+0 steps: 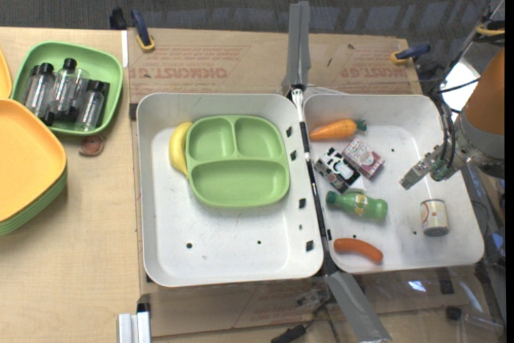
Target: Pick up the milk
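Camera view: the claw [423, 170] hangs just above the milk [434, 218], its spread unreadable.

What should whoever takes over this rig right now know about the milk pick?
End effector: over the right side of the right bin, near the white can. Open or shut cannot be told.
Milk: probably the black-and-white carton, lying in the right bin near the divider, beside the pink box, between the carrot and the green bottle.
Done: no grasp; the carton lies apart from the end effector.
Left: reach across to the carton, grasp it, lift it.
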`<state>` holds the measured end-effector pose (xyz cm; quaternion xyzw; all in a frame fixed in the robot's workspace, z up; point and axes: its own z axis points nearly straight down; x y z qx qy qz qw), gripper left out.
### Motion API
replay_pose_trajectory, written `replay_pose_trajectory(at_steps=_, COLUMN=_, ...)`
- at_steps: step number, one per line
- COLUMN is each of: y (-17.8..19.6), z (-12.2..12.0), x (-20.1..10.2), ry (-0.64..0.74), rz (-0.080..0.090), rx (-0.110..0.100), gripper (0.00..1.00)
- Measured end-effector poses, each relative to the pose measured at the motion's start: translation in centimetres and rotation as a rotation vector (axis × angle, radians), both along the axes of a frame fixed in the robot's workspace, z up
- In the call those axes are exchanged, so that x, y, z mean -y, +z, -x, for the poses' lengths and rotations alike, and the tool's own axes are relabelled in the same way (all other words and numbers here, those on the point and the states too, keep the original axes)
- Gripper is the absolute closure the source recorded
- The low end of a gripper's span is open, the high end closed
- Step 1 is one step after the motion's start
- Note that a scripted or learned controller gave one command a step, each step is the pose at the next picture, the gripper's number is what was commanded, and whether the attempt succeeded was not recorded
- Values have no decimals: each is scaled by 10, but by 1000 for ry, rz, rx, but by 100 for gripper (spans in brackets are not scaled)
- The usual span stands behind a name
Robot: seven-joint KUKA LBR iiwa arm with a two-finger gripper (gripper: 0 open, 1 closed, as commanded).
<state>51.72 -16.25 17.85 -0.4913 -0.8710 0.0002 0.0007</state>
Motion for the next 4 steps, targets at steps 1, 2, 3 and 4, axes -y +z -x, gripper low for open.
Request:
replay_pose_trajectory(at_steps=1, y=49, z=-14, x=15, ry=58, rz=1, rx=3, gripper=100)
replay_pose_trajectory(at_steps=2, y=12, z=-14, x=19, ry=144, rz=0, rx=0, gripper=100)
replay_pose_trajectory(at_steps=3, y=56, z=-9, x=5, ry=247, rz=2, rx=4, gripper=100)
replay_pose_trajectory(at_steps=4, y=30, z=1, x=4, ry=356, rz=0, rx=2, gripper=100)
